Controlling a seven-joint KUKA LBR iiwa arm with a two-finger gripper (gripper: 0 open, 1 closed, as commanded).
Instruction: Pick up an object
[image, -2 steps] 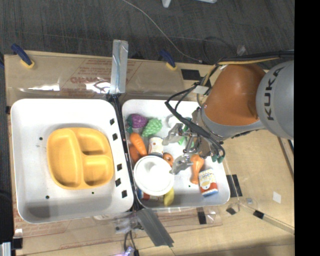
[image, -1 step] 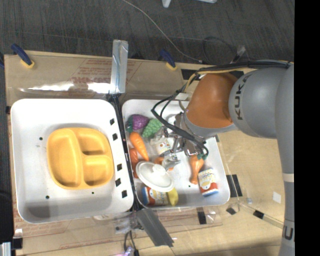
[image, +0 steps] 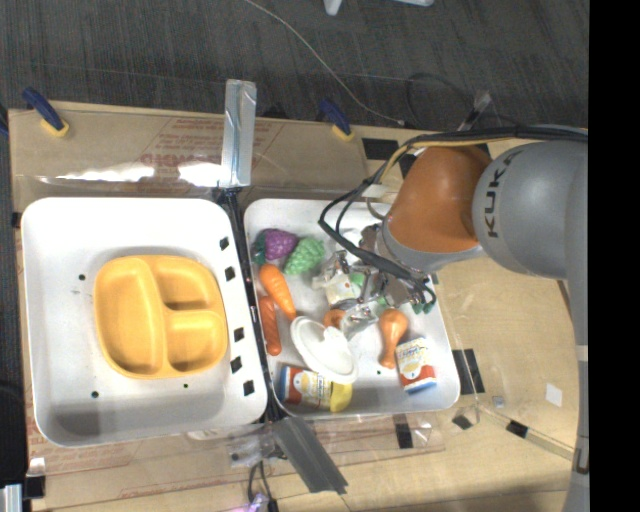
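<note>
My gripper (image: 352, 288) reaches down into the middle of the right bin (image: 440, 395), under the orange wrist band (image: 432, 203). It sits among a pile of toy food. Purple grapes (image: 277, 243) and a green leafy piece (image: 309, 256) lie to its left. A carrot (image: 277, 289) lies below them, with a second orange stick (image: 270, 326) by the bin's left wall. A white round lid (image: 323, 349) lies just below the gripper, and an orange drumstick (image: 392, 333) to its lower right. Cables and the wrist hide the gripper's tip.
A small bottle with a red and blue label (image: 415, 363) lies at the right bin's lower right, and a yellow-capped bottle (image: 314, 389) along its front wall. The left bin (image: 50, 400) holds a yellow divided tray (image: 160, 312). Cardboard (image: 130, 135) lies beneath the bins.
</note>
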